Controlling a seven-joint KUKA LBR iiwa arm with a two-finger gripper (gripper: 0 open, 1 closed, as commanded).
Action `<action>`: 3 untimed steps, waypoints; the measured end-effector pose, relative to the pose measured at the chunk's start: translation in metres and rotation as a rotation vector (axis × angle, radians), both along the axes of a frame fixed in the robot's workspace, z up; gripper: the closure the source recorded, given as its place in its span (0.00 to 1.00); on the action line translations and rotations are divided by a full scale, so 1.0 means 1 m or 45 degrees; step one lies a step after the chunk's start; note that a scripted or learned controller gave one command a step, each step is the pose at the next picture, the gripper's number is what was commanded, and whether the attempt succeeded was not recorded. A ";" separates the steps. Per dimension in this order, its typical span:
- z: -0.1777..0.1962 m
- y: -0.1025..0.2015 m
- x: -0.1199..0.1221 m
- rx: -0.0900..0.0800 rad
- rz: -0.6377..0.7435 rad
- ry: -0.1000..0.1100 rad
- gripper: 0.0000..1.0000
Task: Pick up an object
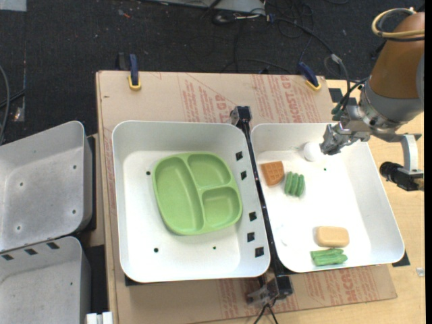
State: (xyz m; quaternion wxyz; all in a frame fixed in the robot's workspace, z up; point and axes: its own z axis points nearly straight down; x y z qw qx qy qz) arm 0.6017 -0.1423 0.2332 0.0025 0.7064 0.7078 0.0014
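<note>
Gripping nothing that can be made out, the two-finger gripper hangs over the upper part of the right white bin, at the right of the frame; whether it is spread or closed cannot be told from this slant. Just to its left, touching or almost touching it, lies a small white rounded object on the bin floor. Lower and further left sits an orange waffle-textured square piece, and just beside it on the right a dark green ridged pod-like piece. Near the bottom edge of the same bin rests a tan rounded block, with a bright green bean-shaped piece just below it.

Above the gripper the grey arm with its orange band comes in from the upper right corner. In the left white bin, at the middle of the frame, lies a light green plastic tray with three compartments, tilted slightly. Both bins sit on a brown cardboard sheet held by yellow-tipped clamps at its top edge.
</note>
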 end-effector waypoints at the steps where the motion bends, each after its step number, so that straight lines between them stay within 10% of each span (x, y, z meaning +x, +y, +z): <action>1: 0.006 0.000 0.001 0.001 0.000 0.005 1.00; 3: -0.005 0.116 0.000 0.004 0.008 0.008 1.00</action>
